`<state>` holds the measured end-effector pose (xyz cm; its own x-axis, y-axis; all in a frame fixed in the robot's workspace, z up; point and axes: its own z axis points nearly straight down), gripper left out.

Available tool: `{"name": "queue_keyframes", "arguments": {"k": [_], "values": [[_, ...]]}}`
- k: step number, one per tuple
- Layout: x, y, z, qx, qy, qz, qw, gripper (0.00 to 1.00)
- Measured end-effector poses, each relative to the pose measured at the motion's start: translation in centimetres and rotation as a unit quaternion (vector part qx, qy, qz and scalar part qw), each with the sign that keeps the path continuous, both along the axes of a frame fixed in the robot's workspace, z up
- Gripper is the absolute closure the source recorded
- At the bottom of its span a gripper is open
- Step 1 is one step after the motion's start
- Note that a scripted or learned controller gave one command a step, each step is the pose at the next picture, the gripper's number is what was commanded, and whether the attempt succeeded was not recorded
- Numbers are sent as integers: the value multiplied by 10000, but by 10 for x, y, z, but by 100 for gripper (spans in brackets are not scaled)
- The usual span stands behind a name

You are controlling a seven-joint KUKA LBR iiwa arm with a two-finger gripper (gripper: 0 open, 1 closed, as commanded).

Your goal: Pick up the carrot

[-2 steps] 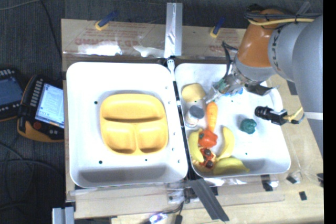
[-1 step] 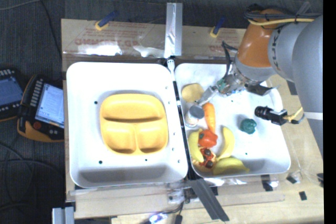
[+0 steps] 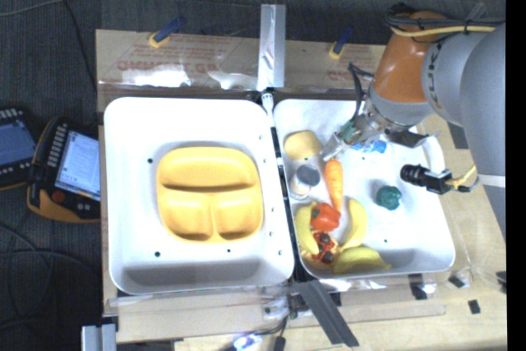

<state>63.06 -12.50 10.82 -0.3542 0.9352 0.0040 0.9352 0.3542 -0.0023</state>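
Here the carrot (image 3: 333, 183) lies in the right bin (image 3: 427, 251), in its left half, with its long axis running nearly straight up and down the camera view: one end points toward the far wall, the other down at a red pepper-like toy (image 3: 325, 217) that it meets or slightly overlaps. The gripper (image 3: 343, 137) sits just beyond the carrot's upper end, a little to the right of it, reaching in from the bin's far-right corner. So the carrot stretches away from the tool toward the near side (the whole body of it lies ahead and below in the picture). How the gripper's tips stand, apart or together, I cannot tell; they blur into one pale shape, and nothing is visibly clamped. A pale yellow round piece (image 3: 300, 145) and a small grey cup (image 3: 307, 175) crowd the carrot's left flank, bananas (image 3: 355, 247) its lower end. A grasp across the carrot's middle, I judge, needs a short move toward the near wall.
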Motion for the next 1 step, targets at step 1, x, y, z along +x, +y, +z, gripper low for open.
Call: {"name": "queue_keyframes", "arguments": {"k": [1], "values": [[2, 61, 74, -19, -2, -730, 9973, 100]]}}
